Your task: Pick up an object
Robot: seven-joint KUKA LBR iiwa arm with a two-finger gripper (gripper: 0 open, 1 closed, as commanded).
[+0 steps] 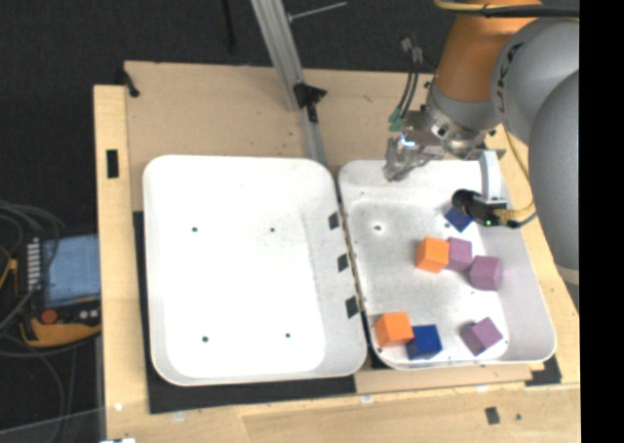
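The grey arm with its glossy orange band reaches in from the right, and its metal end effector hangs over the far left corner of the right bin; whether it is open or closed cannot be told from this slant, and nothing is seen gripped in it. Both bins are shallow, smooth white trays with rounded corners, side by side on the pale wooden desk. The left bin shows a few small dark dots on its floor.

The blocks all lie in the right bin, apart from the end effector. An orange cube touches a purple cube near the middle, with another purple cube just to their right. A blue block sits farther back, partly hidden beside black hardware. Along the near edge, an orange cube touches a blue cube, and a purple cube lies to their right.
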